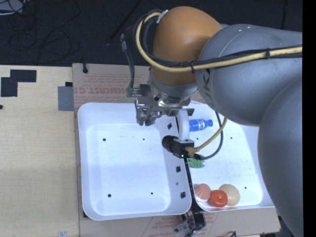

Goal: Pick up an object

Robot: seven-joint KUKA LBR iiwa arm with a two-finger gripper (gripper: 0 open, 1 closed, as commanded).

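1. White plastic bins sit side by side on the counter; the left bin [123,167] shows bare floor, and the right bin [242,157] holds all the loose things.
2. The things to choose from: a bottle [196,125] with a blue cap near the right bin's far edge, something green [196,163] by the divider between the bins, and a pink piece [202,191], a red ball [218,198] and a tan ball [230,194] bunched in the right bin's near corner, touching one another.
3. The jaws [145,117] hang over the far edge of the left bin, near the divider; they hold nothing I can see, and whether they are spread or pressed together I cannot tell from this slant.
4. To do the step well, I judge the arm should shift over the divider to the bottle, the nearest target, and straddle its body across the narrow width before descending. The balls would likely roll from a pinch.
5. Hard to make out: the arm covers most of the bottle and much of the right bin's far side; the green thing is partly behind a black wrist fitting [174,146], so its shape is unclear.
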